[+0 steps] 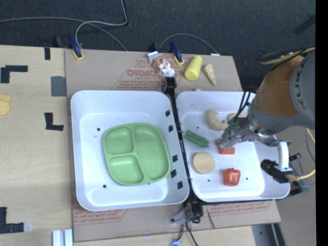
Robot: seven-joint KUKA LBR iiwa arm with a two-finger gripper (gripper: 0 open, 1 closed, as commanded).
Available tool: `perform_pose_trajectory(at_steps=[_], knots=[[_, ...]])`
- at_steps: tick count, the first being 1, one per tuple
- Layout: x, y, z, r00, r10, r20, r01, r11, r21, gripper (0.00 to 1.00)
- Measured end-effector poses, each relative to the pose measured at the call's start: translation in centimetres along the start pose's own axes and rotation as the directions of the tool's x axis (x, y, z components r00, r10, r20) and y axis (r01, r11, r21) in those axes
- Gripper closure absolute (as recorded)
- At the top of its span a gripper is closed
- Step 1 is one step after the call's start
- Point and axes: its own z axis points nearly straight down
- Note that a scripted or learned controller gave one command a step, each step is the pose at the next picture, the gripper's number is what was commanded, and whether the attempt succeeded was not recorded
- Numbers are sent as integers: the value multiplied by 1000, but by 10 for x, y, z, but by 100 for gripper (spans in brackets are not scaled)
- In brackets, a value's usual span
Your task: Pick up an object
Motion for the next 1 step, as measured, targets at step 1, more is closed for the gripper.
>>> perform_pose_trajectory(at_steps=[1], knots=[[0,0,0,1000,1,0,-1,1000,1,0]])
